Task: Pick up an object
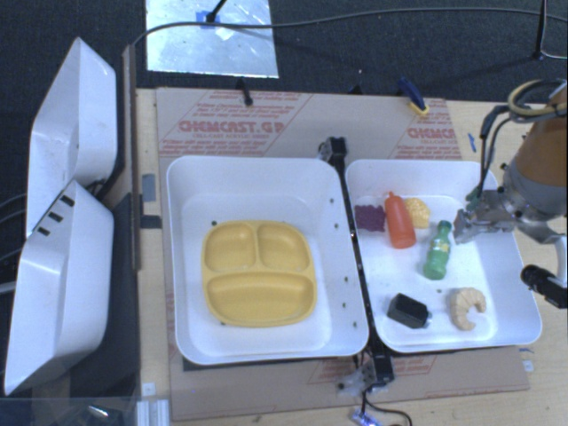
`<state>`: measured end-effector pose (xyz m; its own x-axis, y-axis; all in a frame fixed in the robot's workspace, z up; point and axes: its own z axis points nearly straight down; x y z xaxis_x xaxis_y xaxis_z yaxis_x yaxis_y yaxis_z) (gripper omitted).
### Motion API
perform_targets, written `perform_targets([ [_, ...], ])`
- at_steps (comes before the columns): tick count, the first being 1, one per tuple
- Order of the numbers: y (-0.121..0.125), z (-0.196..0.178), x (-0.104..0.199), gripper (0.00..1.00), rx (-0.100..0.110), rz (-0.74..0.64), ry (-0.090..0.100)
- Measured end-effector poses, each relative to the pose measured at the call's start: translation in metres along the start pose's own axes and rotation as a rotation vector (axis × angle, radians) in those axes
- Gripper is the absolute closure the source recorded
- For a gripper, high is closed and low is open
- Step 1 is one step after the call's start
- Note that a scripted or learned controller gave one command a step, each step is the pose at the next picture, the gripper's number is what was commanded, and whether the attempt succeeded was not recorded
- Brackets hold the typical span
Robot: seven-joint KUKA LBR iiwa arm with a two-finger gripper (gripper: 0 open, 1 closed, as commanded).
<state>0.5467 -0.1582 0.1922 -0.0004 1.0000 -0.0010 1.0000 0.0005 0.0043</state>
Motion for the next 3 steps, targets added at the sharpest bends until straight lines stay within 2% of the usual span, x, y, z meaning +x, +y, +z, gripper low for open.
perform_targets([
  [1, -0.001, -0.044, -0.005, 1.00, 0.000, 0.000, 0.000],
  [2, -0.001, -0.065, -0.005, 1.00, 0.002, 0.000, 0.000],
  [3, 0.012, -0.052, 0.048, 1.00, 0.004, -0.004, 0.002],
])
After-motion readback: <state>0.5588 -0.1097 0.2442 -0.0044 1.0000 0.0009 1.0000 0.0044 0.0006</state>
